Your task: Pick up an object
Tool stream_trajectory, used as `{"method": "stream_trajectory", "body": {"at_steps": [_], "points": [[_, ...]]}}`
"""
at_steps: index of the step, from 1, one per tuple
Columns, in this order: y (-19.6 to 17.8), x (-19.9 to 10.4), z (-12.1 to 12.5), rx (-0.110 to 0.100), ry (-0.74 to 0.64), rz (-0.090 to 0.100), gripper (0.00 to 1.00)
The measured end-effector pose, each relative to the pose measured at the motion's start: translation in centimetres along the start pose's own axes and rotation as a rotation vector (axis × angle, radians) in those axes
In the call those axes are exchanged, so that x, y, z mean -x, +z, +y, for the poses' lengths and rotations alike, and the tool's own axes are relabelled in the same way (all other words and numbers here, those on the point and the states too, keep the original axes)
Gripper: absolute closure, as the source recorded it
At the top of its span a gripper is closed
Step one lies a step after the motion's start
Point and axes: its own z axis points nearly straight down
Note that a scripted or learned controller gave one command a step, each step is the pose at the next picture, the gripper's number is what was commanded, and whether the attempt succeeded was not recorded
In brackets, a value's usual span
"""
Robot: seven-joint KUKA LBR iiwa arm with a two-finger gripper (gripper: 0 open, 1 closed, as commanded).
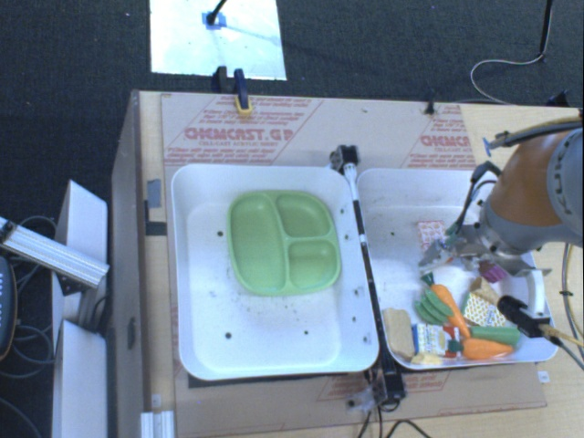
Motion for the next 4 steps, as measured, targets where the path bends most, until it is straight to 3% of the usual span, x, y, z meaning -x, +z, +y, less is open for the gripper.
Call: {"method": "stream_trajectory", "body": {"at_steps": [1, 2, 3, 4], "points": [[-1.1, 0.1, 0.1, 0.004, 0.000, -0.001, 1.00], [-1.1, 0.0, 0.1, 0.004, 0.000, -0.001, 0.00], [0.0, 4.2, -5.2, 0.000, 0.002, -0.002, 0.00], [-1.1, 4.1, -5.1, 0.004, 0.001, -0.001, 1.00]]}}
